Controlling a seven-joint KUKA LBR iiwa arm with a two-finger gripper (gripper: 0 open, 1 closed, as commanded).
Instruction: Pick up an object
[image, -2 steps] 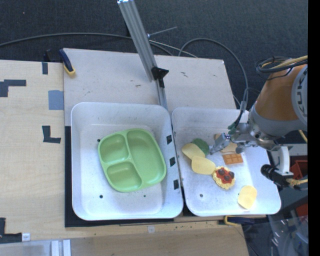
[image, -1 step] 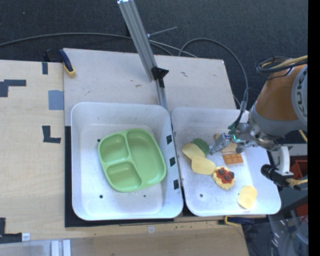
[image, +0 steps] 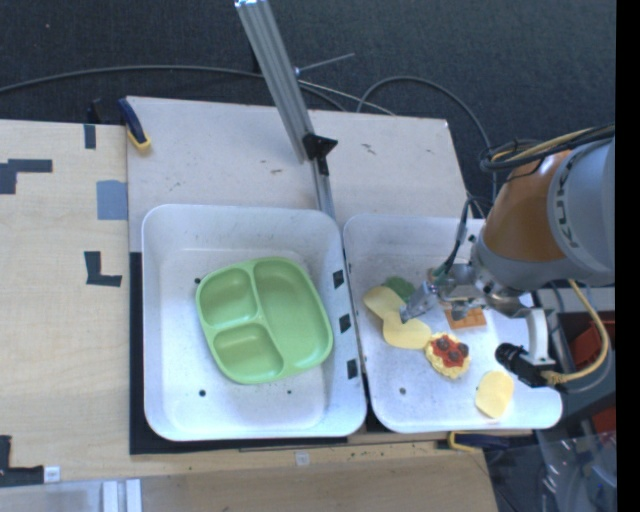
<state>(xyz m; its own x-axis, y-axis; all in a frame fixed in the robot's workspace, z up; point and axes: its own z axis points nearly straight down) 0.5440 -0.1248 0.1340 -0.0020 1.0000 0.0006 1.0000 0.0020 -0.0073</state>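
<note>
In the right bin (image: 400, 400) lie several toy foods: a pale yellow piece (image: 383, 299), a second yellow piece (image: 410, 335), a small pizza-like piece with red topping (image: 448, 354), a yellow oval (image: 494, 393), an orange block (image: 467, 318) and a green piece (image: 399, 287). My gripper (image: 418, 304) hangs low over the bin's middle, its tips just above the two yellow pieces and beside the green one. I see nothing held between the tips.
The left bin (image: 160, 300) holds a green divided plate (image: 264, 320). A metal pole (image: 285, 80) slants in from the top toward the bins' shared edge. Cables run behind the bench at the top and along the right.
</note>
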